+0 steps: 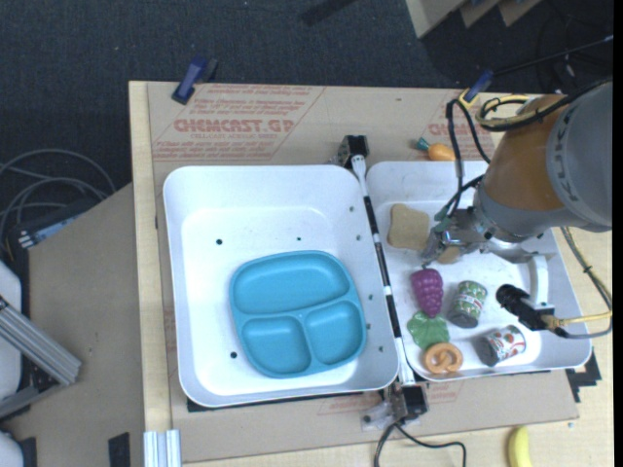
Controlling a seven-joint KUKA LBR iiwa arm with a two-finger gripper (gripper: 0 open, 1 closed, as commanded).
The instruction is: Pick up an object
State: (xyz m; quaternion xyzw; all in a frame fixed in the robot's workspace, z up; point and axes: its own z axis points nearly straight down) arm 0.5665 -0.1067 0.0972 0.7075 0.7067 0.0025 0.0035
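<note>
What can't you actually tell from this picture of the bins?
- Claw: too small and blurred in the camera view to see its fingers' state.
- Yellow object: cut off by the bottom edge.
- Right bin: far side hidden under the arm.
- Small cans: labels too small to read.

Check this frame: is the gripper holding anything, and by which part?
It cannot be told. The gripper sits low in the right white bin, between the tan bread-like piece and the purple toy grapes.
</note>
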